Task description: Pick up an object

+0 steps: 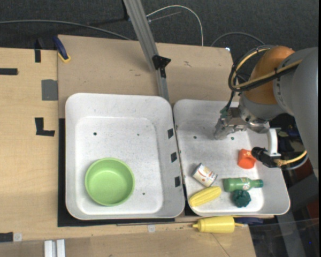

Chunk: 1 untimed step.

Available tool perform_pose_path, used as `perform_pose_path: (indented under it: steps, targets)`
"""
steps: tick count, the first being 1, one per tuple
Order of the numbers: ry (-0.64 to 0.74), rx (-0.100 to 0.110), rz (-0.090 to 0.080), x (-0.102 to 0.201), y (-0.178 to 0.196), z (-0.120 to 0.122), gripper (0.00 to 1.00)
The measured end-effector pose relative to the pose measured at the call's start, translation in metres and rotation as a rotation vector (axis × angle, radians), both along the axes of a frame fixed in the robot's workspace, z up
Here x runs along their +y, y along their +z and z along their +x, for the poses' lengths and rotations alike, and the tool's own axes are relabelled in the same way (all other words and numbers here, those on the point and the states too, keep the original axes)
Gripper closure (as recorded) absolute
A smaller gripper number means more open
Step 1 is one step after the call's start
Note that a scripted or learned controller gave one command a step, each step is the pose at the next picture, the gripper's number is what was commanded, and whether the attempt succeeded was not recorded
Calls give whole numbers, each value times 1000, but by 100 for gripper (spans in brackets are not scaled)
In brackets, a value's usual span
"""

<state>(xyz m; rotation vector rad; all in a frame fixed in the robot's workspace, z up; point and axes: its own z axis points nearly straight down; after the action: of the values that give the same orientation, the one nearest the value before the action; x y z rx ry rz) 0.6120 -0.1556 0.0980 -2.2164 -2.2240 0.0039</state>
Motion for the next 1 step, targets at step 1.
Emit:
perform_pose_path:
  steps: [1]
  targets:
    - [-2, -7, 0, 4, 57, -7, 100]
